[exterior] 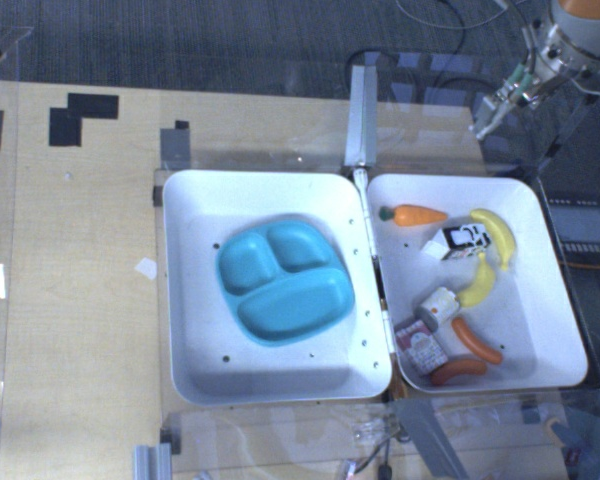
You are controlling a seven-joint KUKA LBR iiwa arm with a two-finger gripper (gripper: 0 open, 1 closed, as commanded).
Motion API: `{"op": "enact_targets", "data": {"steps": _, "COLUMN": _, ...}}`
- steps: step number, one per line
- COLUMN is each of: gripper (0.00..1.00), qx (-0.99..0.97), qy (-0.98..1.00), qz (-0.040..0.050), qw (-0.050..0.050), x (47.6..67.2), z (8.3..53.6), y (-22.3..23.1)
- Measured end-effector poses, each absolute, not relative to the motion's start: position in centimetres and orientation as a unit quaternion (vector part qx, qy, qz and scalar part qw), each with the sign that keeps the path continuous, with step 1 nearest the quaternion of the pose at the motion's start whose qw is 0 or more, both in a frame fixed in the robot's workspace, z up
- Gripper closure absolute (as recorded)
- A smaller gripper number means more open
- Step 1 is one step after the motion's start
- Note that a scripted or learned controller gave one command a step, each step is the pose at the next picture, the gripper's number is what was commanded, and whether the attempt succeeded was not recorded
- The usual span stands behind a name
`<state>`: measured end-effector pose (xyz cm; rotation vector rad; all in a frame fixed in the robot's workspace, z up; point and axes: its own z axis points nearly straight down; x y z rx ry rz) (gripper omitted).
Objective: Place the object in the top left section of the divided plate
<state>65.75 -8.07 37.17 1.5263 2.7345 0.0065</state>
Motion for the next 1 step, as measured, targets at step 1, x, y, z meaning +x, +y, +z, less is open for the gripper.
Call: {"op": "enact_targets", "data": {"steps": 1, "gripper": 1.0, "qx": 0.45, "qy": 0.893, "qz": 0.0015, "qw": 0.002, "x": 66.98, "z": 20.07, "y": -2.88}}
